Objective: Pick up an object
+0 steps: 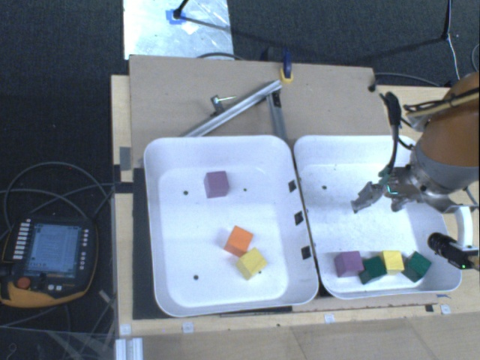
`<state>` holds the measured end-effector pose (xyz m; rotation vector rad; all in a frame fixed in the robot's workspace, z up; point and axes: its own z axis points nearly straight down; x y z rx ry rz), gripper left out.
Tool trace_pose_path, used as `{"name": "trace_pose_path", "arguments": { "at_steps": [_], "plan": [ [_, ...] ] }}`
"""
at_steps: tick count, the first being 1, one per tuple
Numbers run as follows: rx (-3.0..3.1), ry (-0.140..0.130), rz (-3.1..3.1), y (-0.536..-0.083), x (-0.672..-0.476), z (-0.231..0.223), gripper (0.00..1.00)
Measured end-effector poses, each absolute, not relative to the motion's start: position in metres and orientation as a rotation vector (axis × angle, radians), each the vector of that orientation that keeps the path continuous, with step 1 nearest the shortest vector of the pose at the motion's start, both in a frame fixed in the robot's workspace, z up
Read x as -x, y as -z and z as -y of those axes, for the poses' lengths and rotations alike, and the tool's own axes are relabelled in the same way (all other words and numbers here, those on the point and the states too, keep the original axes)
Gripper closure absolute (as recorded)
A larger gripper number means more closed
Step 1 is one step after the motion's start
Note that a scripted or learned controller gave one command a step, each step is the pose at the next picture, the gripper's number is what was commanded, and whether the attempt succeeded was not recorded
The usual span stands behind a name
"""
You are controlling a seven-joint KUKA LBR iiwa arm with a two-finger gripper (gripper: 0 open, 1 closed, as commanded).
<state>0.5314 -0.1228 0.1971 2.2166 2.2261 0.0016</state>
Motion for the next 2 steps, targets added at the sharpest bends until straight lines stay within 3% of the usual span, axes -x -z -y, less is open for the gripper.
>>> {"name": "trace_pose_path", "arguments": {
  "at_steps": [1, 2],
  "plan": [
    [-2.217, -0.002, -2.225, -0.197, -0.532, 0.123, 0.00],
    [-2.221, 0.004, -2.226, -0.136, -0.531, 0.127, 0.00]
  ]
}}
